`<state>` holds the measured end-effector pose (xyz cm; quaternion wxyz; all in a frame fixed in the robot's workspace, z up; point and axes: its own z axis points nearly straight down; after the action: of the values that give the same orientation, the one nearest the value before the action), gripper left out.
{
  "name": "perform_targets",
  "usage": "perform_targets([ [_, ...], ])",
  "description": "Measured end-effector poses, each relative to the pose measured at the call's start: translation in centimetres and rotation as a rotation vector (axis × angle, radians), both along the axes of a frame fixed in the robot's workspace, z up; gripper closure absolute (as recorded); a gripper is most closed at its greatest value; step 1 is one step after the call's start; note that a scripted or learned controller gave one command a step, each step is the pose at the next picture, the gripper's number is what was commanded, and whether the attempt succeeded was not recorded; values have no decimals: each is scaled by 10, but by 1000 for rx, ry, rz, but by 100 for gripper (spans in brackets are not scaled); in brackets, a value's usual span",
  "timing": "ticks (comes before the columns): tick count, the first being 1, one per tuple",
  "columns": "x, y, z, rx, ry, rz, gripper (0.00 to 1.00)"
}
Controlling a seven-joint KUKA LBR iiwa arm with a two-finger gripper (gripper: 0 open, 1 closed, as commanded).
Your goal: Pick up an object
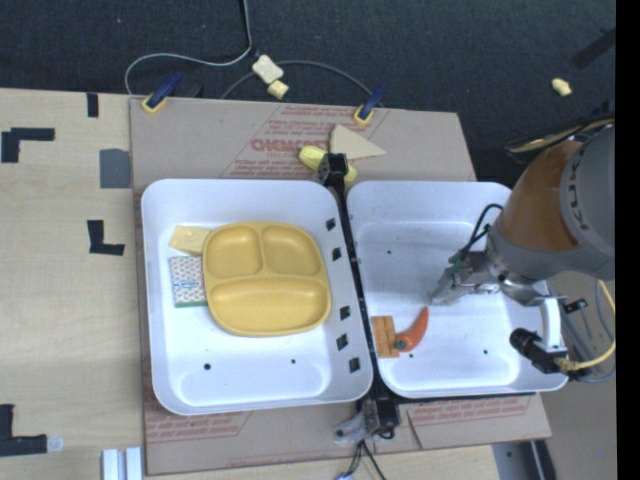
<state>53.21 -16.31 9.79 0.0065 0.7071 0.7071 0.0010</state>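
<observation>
A small orange-red chili-shaped toy (413,329) lies near the front left of the right bin (400,208), next to a tan wooden block (382,336) at the bin's left wall. My gripper (446,289) hangs low in the right bin, just up and right of the chili, its tips pointing left and down. Nothing shows between them. In the left bin (240,383) sits a yellow divided plate (267,277), with a pale yellow card (187,238) and a patterned sponge-like block (186,280) at its left.
The grey arm with its orange band (540,213) covers the right bin's right side. A black clip divider (342,268) runs between the bins. Yellow and tan pieces (340,148) lie on cardboard behind the bins, with cables beyond.
</observation>
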Motion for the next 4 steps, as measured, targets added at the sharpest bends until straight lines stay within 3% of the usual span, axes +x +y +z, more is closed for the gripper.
perform_targets([
  [1, 0, 0, -1, 0, 1, 0, 0],
  [2, -46, 64, 15, 11, 16, 3, 0],
  [3, -47, 63, -10, 6, 7, -2, 0],
  [4, -41, -6, 71, 2, 4, -5, 0],
])
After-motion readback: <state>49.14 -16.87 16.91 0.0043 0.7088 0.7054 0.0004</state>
